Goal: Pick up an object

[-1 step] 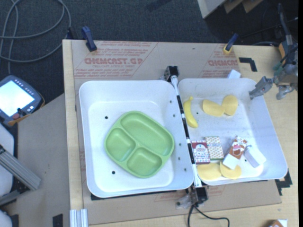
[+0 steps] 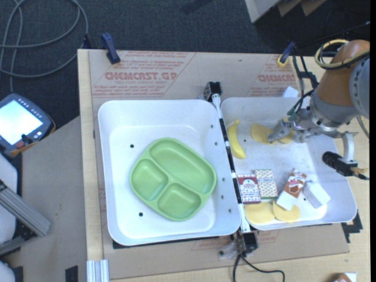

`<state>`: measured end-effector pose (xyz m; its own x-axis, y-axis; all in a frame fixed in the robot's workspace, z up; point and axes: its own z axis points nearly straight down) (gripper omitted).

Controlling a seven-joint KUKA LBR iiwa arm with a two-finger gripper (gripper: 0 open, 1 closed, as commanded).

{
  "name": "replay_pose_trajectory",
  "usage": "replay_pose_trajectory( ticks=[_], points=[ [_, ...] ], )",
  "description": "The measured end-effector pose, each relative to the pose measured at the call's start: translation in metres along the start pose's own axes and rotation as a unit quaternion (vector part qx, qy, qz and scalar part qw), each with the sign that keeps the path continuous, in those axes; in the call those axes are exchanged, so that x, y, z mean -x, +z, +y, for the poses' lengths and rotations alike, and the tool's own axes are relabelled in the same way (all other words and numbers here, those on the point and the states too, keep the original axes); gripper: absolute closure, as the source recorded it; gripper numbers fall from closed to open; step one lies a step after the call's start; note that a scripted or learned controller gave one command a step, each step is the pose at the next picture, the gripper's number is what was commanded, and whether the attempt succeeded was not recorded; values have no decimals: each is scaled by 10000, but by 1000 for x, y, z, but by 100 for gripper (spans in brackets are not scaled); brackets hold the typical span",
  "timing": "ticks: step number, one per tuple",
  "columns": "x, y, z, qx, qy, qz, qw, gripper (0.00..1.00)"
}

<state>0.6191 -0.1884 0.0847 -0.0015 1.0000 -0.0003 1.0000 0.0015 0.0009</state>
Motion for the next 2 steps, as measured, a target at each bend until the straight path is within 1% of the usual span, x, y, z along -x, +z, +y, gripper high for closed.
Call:
replay_pose_trajectory(
  ticks=[1, 2],
  points=[
    [30, 0, 27, -18, -13, 47, 10000, 0],
    [2, 0, 42, 5, -4, -2, 10000, 0]
  ],
)
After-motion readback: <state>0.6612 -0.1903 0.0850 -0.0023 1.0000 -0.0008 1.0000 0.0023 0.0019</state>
